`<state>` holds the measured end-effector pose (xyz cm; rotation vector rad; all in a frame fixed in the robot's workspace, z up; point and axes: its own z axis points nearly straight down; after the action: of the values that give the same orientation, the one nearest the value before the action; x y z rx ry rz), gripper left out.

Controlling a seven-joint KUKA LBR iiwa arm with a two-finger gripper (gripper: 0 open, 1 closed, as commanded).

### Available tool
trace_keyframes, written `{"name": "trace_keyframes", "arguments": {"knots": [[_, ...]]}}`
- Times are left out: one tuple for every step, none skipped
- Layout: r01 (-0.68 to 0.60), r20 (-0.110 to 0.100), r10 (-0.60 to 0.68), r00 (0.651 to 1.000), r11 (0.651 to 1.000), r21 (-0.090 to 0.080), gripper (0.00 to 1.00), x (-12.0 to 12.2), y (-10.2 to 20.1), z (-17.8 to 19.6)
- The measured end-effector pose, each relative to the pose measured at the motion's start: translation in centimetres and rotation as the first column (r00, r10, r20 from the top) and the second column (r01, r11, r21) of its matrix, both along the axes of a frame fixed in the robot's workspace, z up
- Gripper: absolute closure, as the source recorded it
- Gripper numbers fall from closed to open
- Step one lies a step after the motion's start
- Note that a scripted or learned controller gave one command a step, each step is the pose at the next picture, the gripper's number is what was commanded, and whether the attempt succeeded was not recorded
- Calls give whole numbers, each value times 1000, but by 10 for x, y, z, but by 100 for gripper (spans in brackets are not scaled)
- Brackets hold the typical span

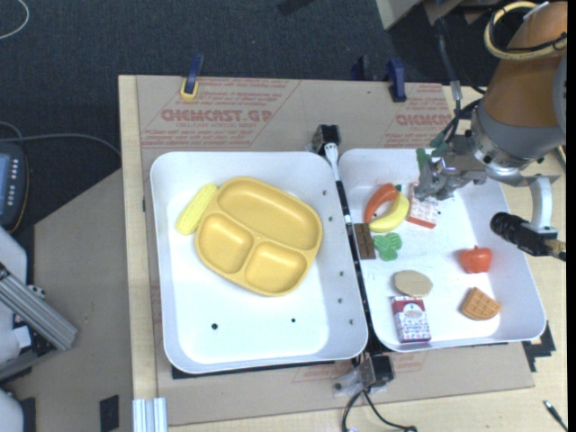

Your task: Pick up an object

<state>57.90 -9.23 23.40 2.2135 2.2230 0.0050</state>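
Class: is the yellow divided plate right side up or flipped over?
Right side up: the plate shows three hollow compartments facing up in the left bin.

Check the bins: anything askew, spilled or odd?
Nothing spilled or damaged. One oddity: the corn cob rests propped on the rim of the yellow divided plate in the left bin, not in a compartment. The plate sits diagonally. The right bin's toy foods lie loosely scattered.

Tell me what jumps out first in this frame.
The yellow divided plate dominates the left bin, with a toy corn cob at its upper-left edge. The grey-and-orange arm reaches in from the right, its gripper low over the right bin beside a banana and scattered toy food.
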Motion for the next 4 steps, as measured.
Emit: {"name": "trace_keyframes", "arguments": {"knots": [[0, -1, 0, 1000, 1000, 0, 100, 50, 21, -16], [3, -1, -3, 1000, 1000, 0, 100, 64, 24, -5], [3, -2, -3, 1000, 1000, -1, 100, 73, 29, 0], [6, -8, -6, 1000, 1000, 1, 100, 66, 16, -12]]}}
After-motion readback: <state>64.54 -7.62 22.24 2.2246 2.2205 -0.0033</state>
